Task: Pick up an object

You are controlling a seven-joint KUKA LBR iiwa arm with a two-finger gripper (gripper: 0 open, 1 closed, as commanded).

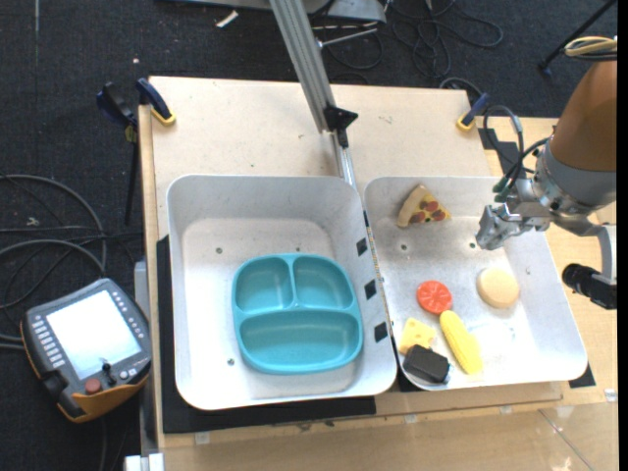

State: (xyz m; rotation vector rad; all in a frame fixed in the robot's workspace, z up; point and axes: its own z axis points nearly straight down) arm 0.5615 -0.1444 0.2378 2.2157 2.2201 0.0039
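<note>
The right bin (545, 263) holds a pizza slice (421, 207) at its back, a red tomato slice (434, 295) in the middle, a pale round bun (498, 287) to the right, and a yellow corn cob (459, 340), a cheese wedge (417, 334) and a black block (426, 364) at the front. My gripper (489, 234) hangs over the right bin's back right part, just above and behind the bun, right of the pizza slice. Nothing shows between its fingers.
The left bin (196, 263) bears a teal divided plate (294, 312). A slanted metal pole (304, 52) crosses the bench behind the bins. Clamps sit at the bench's back corners (157, 101). A teach pendant (83, 346) lies on the floor at left.
</note>
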